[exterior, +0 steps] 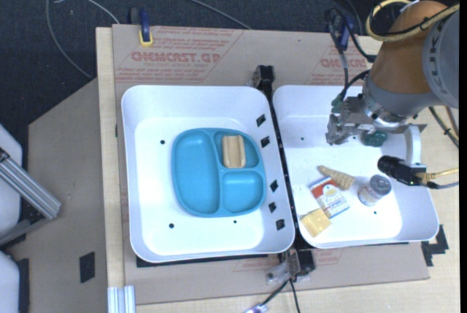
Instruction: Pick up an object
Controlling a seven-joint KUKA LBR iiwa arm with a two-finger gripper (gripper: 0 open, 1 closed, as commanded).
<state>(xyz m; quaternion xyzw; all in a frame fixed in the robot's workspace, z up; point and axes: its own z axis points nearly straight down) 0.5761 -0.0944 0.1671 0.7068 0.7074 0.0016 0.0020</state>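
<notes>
My gripper (341, 130) hangs over the upper left part of the right bin (416, 231), above bare white floor. Below it lie a tan cone-shaped piece (336, 174), a red and white packet (330, 199) and a yellow block (316, 222). A small grey round jar (373, 190) sits to the right of them. None of these touches the gripper, which stands a short way above the cone piece in the view.
The left bin (146, 231) holds a blue divided plate (197, 184) with a tan bread-like piece (233, 151) in its upper right compartment. A black divider with clips (271, 158) runs between the bins. A black cable fitting (398, 168) juts over the right bin.
</notes>
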